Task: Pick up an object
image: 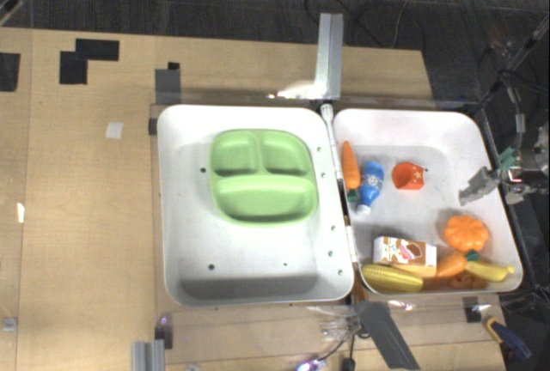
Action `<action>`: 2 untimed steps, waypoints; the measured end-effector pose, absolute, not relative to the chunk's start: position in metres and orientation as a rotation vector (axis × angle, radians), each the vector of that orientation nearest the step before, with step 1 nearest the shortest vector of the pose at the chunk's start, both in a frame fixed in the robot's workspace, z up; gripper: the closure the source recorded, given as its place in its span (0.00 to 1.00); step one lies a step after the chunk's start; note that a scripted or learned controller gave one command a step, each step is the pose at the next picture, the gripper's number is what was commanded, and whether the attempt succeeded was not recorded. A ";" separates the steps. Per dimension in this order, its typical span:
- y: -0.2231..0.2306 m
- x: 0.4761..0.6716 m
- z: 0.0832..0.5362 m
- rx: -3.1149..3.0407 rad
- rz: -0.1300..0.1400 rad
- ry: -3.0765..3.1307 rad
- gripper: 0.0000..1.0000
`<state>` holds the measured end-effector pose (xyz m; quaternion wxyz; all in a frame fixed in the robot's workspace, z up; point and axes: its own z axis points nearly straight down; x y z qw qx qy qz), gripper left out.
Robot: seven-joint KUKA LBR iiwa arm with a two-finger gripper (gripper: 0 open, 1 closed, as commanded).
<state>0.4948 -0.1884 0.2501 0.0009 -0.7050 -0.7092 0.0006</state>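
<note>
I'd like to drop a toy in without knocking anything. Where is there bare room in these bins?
Best is the right bin's back strip, behind the blue bottle and red cup. The left bin has bare floor around the green tray. The right bin's front is crowded: carton, corn, pumpkin.

Part of the robot's body shows at the bench's (77, 215) right edge, above the right rim of the right bin (404, 122). The gripper (478, 185) is pale grey metal, angular and flat-sided, with a darker, shaded lower face. Just behind it sits a small teal-green part (508, 158), joined to a dark, blurred block. A whitish piece (543, 138) stands beside that. Thin dark cables (509, 94) run near these parts toward the bench's far right corner. It is unclear whether they belong to the arm.
</note>
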 end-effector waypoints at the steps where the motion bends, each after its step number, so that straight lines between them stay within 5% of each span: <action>1: -0.180 0.492 0.131 -2.230 -0.010 -2.210 0.00; 2: -0.187 0.547 0.089 -2.749 -0.009 -1.524 0.00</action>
